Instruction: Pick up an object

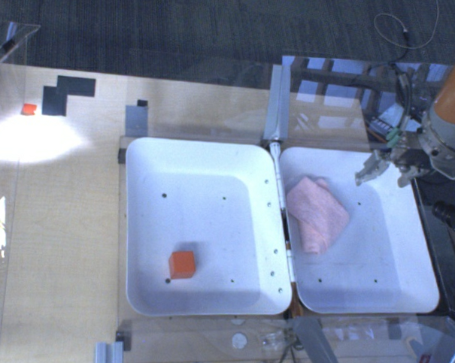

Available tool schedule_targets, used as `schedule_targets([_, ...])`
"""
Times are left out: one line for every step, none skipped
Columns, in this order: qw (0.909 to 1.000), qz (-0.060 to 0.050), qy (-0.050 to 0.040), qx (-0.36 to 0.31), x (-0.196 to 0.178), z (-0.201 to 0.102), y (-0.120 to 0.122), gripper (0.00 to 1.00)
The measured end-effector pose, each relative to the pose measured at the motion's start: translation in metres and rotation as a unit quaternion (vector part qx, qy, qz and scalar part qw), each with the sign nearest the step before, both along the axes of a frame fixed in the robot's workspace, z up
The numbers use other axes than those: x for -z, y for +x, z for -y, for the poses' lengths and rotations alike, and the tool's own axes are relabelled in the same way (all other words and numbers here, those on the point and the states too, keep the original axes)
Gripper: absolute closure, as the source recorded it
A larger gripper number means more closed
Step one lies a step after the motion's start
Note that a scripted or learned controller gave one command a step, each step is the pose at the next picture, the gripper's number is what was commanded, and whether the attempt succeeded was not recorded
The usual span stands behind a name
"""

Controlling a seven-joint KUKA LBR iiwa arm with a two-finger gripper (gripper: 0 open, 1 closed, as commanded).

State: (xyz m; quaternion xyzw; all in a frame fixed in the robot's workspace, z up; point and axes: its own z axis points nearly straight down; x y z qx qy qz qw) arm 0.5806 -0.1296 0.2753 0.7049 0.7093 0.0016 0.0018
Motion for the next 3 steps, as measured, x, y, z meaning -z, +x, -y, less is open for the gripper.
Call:
schedule_targets([0.9988,0.000,0.0007,0.050,0.039,-0.006,-0.020,0.00])
schedule_targets([1.0000,0.001,0.0001,0.005,0.081,-0.043,0.024,0.00])
schedule_targets([0.9999,0.004,-0.0004,-0.016,0.177,-0.011,0.041,0.00])
